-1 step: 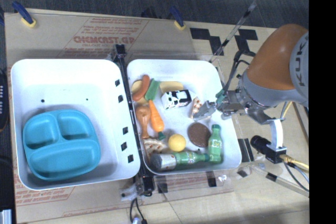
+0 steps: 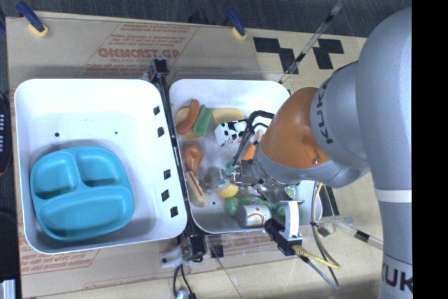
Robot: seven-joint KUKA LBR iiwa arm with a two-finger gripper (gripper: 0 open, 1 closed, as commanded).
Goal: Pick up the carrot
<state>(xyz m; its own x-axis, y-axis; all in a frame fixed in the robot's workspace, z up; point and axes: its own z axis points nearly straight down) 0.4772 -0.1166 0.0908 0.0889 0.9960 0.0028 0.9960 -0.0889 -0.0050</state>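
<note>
The carrot [image 2: 187, 117] looks like the orange, elongated piece at the back left of the right bin [image 2: 210, 89], lying against a green piece [image 2: 203, 120]. My gripper [image 2: 236, 170] is low over the middle of that bin, below the orange wrist band, to the right of and nearer the front than the carrot. It hangs among the toys, close to a yellow piece [image 2: 227, 190]. The wrist hides part of the bin's right side. I see nothing clearly held.
The right bin also holds a banana [image 2: 227, 113], a black-and-white toy [image 2: 227, 133], another orange piece [image 2: 192, 155], a sandwich-like item [image 2: 194, 187] and a green can [image 2: 246, 212]. A blue divided tray [image 2: 80, 191] lies in the left bin [image 2: 42, 98].
</note>
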